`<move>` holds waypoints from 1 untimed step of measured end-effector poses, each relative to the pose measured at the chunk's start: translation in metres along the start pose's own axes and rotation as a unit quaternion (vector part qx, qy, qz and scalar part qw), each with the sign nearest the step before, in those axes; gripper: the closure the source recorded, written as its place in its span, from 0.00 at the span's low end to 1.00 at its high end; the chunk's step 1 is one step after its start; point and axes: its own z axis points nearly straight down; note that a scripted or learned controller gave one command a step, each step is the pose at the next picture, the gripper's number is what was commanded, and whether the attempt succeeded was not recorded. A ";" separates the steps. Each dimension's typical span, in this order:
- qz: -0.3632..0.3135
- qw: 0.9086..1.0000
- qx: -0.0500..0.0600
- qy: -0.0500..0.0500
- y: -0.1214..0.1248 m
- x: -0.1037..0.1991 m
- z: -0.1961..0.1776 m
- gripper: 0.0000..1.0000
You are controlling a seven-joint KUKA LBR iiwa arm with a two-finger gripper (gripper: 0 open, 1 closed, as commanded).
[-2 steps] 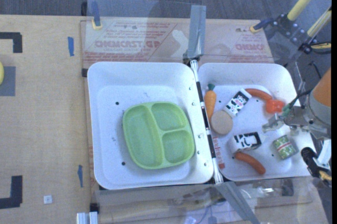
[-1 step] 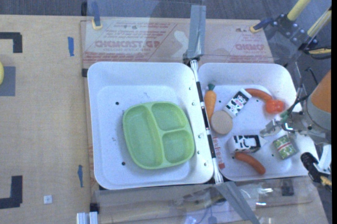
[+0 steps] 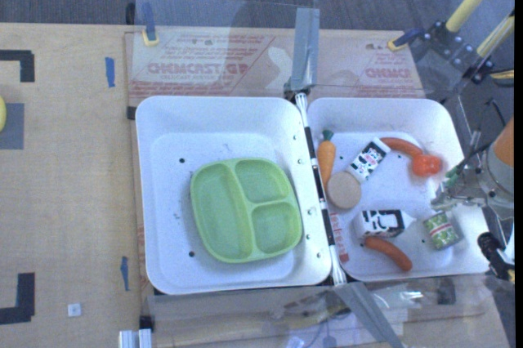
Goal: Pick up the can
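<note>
Wooden bench, two white bins. Can lies near-right in the right bin, under the gripper poised for pickup; whether it's open, cannot tell.

Red print on clear sheets behind bins reads mirrored, approx "CHEMCAST"; right sheet same, partly cut off. Carton and can labels illegible.
</note>
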 end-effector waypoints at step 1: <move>-0.005 1.000 0.004 0.008 0.000 0.009 0.002 0.00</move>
